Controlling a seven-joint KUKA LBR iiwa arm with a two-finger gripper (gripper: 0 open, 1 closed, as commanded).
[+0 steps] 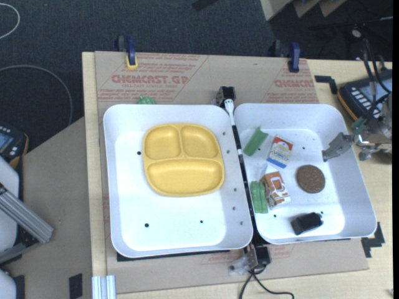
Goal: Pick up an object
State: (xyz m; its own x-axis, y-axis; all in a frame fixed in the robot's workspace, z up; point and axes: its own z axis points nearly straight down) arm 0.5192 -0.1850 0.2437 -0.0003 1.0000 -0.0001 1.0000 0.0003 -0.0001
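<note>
The right bin (356, 195) holds several small items. A brown round disc (310, 179) lies near its middle right, with a black block (306, 222) by the front wall. A white, blue and red carton (280, 151) and an orange and white packet (276, 189) lie near the centre. One green piece (255, 141) leans at the back left and another green piece (259, 197) lies along the left wall. My gripper (336, 146) hangs over the bin's right rim, up and to the right of the brown disc and apart from it.
The left bin (114, 167) holds a yellow divided plate (182, 158). Two clamps (130, 52) (293, 56) pin the cardboard sheet at the back. A black device with cables (365, 95) sits past the right bin. A metal rail (25, 220) lies at the far left.
</note>
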